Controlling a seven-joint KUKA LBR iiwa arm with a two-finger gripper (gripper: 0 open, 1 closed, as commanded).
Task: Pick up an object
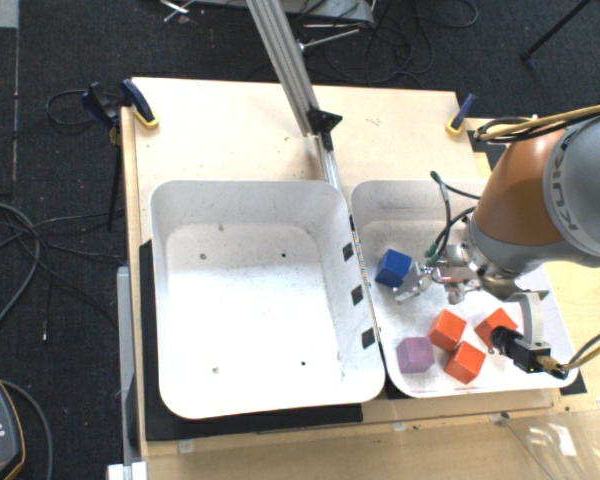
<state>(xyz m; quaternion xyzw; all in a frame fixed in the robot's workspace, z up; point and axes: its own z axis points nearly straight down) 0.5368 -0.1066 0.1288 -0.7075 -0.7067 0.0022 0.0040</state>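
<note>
I see the blue cube point(393, 267) in the right bin point(400, 203), near its left wall, just beside the end effector point(417, 286), which sits low in that bin. I cannot tell how it is set. Three orange cubes point(447, 330) and a purple cube point(415, 354) lie nearer the front. The left bin point(180, 208) adjoins on the desk point(230, 128).

Pale wooden worktop point(230, 128), a slanting aluminium rail point(280, 48) crossing its far edge; a left clamp point(138, 103) and a right clamp point(460, 116) on the far corners; black cables point(40, 238) trail over dark carpet point(50, 28)
</note>
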